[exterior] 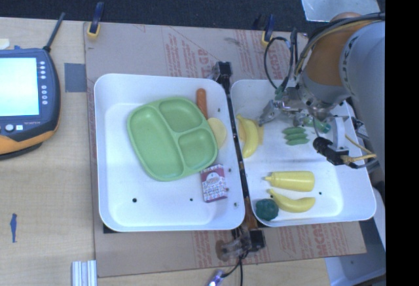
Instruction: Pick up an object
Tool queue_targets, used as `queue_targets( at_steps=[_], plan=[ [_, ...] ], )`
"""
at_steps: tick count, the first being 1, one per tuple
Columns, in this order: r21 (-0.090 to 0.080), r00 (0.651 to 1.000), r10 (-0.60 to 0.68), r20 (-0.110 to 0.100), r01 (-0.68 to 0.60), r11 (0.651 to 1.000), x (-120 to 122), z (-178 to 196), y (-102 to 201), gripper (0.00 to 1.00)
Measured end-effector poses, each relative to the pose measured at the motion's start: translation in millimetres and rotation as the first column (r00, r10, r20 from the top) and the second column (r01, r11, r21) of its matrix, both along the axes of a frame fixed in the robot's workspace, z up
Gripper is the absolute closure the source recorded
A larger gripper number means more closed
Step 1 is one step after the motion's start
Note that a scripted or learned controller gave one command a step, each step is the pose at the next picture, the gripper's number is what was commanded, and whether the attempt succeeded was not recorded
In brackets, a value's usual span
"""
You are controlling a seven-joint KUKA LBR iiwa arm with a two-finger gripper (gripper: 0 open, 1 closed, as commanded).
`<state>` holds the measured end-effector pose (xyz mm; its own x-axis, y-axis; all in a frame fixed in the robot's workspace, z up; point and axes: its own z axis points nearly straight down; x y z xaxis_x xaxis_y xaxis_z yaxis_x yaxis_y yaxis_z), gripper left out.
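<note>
Overhead slant view of my bench, two shallow white bins side by side. The grey arm with its orange band (pixel 327 59) reaches in from the right, and its two-finger gripper (pixel 292 110) hangs over the back of the right-hand white bin (pixel 357 213). From this angle the wrist and cabling cover the fingertips, so I cannot tell how the end effector is set, nor whether it carries anything.

The likeliest target, as I judge it, is the small ridged green plastic piece (pixel 296 135), lying on the bin floor just below the gripper. Other candidates in that bin: a yellow plastic banana (pixel 249 135) against the left wall, a yellow squeeze bottle (pixel 291 180), a second yellow banana (pixel 293 203) just beneath it, and a dark green round object (pixel 266 209) in the near left corner.

The left-hand white bin (pixel 108 147) holds a light green three-compartment plastic tray (pixel 171 138), an orange stick-shaped object (pixel 202 101) behind it, a pale yellow piece (pixel 218 131) partly tucked under its right edge, and a small red-and-white packet (pixel 213 184).

Risks as I see them: the green piece is low and flat, so a descent slightly off centre could pinch air or push it aside; the bin's back wall is near, and the loose cable (pixel 340 154) beside the wrist might snag
</note>
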<state>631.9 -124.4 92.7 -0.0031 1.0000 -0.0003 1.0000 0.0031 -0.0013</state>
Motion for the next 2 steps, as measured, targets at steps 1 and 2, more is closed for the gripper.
queue_targets(
  at_steps=[1,2],
  plan=[
    [0.0,1.0,-0.001,0.0,0.001,1.0,-29.1,86.1,-52.9,0.0],
    [0.0,1.0,0.002,-0.002,-0.002,1.0,24.0,-1.7,-65.4,0.0]
  ],
)
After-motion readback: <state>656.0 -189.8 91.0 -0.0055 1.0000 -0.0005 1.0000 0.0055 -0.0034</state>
